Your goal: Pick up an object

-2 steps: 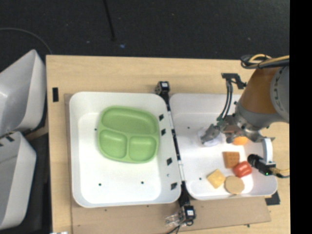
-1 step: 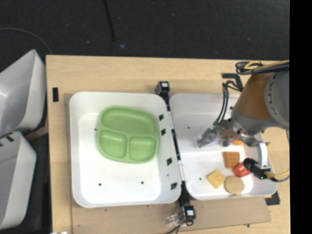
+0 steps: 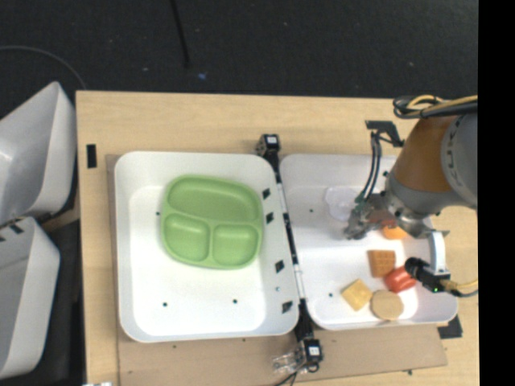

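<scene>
The likeliest target, a small orange block (image 3: 393, 232), lies in the right white bin (image 3: 322, 296) just beside the claw (image 3: 356, 225), on its arm side. Whether the claw is open or closed cannot be told. Further out from it sit a tan square cracker-like piece (image 3: 382, 261), a red rounded toy (image 3: 400, 279), a yellow wedge (image 3: 356, 294) and a beige disc (image 3: 387, 305). A good grasp means centring over one piece, clear of neighbours, before closing. The green divided plate (image 3: 212, 220) lies well apart in the left white bin (image 3: 137, 296).
</scene>
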`<state>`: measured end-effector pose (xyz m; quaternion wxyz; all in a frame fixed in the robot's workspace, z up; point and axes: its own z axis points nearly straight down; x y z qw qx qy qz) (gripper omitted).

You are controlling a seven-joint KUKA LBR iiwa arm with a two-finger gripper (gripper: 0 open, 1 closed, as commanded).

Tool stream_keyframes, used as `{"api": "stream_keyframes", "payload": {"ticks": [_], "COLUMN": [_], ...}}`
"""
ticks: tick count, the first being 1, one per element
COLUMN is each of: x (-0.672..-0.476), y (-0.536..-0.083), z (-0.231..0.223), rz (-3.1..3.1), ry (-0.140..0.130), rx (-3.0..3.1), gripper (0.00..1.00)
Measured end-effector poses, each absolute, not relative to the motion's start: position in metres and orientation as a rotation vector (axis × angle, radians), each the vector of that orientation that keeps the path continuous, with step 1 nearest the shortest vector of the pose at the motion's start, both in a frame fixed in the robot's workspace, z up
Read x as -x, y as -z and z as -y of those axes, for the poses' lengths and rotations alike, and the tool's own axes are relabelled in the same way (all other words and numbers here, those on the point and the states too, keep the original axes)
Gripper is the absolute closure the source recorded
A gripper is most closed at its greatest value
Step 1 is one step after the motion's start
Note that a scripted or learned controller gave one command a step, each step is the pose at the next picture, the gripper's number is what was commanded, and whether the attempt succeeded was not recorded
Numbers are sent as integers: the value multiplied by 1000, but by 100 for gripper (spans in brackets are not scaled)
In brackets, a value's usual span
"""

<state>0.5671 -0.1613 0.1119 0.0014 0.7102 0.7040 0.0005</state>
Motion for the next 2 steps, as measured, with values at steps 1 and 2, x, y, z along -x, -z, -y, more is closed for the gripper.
{"api": "stream_keyframes", "payload": {"ticks": [1, 2], "x": [-569, -578], "y": [-161, -223], "z": [153, 154], "rz": [-2222, -2220], "ry": [-3, -6], "rx": [-2215, -2213], "gripper": [100, 100]}}
